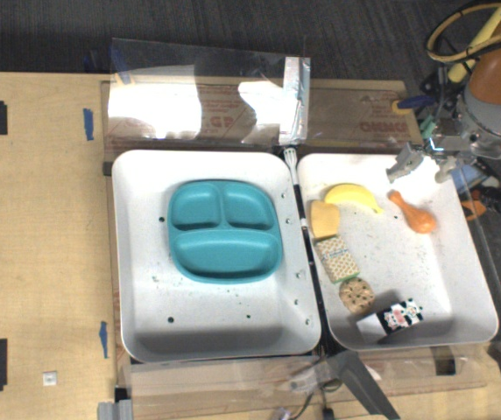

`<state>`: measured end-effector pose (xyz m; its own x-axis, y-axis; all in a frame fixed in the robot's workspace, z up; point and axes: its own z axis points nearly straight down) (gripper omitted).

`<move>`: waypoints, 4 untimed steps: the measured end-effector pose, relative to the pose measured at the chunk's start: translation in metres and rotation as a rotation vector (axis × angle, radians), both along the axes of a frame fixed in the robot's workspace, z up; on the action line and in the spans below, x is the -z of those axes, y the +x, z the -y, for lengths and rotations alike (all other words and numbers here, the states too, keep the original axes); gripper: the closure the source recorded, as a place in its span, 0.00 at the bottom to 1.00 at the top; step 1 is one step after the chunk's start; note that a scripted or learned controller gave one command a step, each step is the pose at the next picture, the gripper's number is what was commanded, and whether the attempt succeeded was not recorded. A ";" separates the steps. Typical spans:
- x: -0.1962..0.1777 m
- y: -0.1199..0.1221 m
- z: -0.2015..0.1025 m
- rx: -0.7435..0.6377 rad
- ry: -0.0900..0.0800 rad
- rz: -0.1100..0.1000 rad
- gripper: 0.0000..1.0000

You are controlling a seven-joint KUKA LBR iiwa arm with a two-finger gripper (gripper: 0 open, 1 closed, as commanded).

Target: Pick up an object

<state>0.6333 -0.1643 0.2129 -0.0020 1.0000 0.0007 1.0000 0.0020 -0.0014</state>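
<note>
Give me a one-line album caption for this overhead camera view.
Gripper hovers above toy food in the right bin; a teal plate fills the left bin.

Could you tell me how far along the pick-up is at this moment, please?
Done: nothing looks lifted; the banana, orange carrot and cookie all lie in the right bin. In hand: the gripper sits over the bin's far right corner, nothing visibly between its fingers. Left: closing on an object and lifting it.
</note>
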 end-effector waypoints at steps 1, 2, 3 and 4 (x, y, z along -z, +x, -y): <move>0.112 0.004 0.045 0.009 0.007 0.008 0.00; 0.125 -0.021 0.044 -0.082 0.011 0.011 0.00; 0.126 -0.099 0.029 0.124 0.000 0.006 0.00; 0.123 -0.049 0.019 0.076 0.000 0.002 0.00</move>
<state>0.5846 -0.1830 0.0896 0.0736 0.9973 0.0006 0.9973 -0.0736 0.0005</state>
